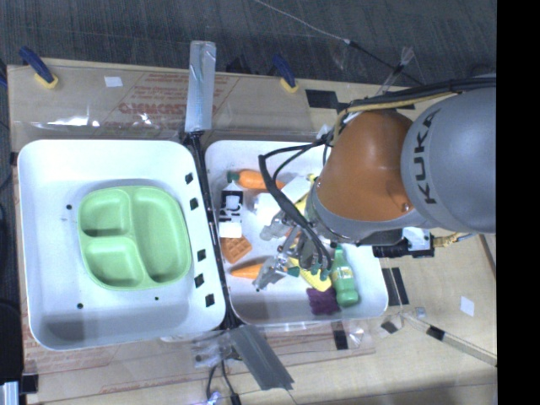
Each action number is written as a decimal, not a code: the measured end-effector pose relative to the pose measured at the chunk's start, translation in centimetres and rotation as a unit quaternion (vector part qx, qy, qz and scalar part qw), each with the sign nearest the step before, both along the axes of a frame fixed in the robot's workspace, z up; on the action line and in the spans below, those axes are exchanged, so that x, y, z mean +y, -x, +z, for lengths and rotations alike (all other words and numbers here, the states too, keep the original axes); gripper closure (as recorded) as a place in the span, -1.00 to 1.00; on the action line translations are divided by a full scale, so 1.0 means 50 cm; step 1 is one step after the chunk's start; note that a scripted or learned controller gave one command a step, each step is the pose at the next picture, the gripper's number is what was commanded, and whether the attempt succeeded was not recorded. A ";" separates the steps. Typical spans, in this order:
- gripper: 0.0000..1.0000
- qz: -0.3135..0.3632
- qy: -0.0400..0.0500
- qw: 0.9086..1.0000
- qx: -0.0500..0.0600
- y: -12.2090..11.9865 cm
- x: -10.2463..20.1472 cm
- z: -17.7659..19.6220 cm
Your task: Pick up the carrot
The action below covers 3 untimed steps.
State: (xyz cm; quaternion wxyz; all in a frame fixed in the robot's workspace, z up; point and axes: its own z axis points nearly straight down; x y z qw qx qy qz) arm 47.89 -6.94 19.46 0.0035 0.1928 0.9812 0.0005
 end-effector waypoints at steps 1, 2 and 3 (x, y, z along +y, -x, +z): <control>-1.00 0.037 -0.001 0.999 0.008 0.009 -0.051 -0.183; 1.00 0.042 -0.001 0.999 0.004 0.003 -0.048 -0.158; 1.00 0.046 0.000 0.999 0.003 0.000 -0.046 -0.138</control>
